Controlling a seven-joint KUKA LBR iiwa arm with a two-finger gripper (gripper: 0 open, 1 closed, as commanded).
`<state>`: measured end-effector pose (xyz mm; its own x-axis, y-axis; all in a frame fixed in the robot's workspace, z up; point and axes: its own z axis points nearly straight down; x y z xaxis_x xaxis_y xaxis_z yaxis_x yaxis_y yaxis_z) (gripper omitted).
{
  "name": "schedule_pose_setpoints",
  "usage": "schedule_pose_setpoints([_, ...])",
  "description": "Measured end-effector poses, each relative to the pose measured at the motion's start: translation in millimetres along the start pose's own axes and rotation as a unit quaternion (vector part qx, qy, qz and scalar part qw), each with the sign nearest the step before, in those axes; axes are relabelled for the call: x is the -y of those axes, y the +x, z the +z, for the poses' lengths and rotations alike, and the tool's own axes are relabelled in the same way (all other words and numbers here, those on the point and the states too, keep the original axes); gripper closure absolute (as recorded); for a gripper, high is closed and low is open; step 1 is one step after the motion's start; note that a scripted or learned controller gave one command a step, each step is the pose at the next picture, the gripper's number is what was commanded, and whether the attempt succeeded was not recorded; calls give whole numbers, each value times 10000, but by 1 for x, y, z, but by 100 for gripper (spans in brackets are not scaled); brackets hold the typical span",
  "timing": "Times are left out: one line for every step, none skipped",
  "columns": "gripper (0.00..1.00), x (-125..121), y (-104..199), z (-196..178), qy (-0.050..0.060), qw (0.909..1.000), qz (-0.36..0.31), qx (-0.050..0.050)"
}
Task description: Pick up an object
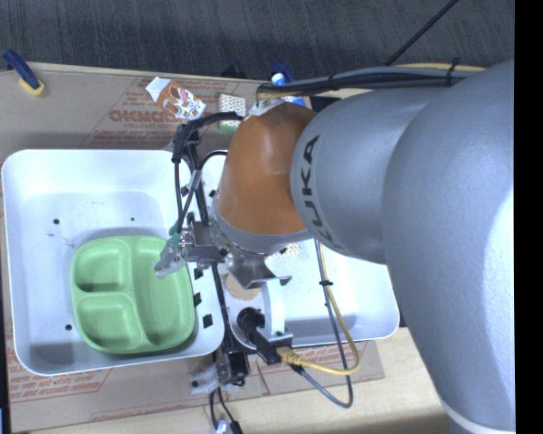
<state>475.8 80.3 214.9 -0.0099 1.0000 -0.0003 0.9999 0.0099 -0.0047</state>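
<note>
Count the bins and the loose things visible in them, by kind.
White bins: 2 (left bin, right bin)
Green divided tray: 1, in the left bin
Total: 3
The arm hides much of the right bin.

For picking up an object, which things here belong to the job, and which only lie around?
Job: green divided tray; the white bin holding it; gripper at the tray's edge.
Lying about: blue clamp; cardboard sheet under the bins.
</note>
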Motion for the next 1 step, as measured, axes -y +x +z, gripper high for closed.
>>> schedule_pose_setpoints([0, -6, 58, 109, -81, 10000, 10, -27])
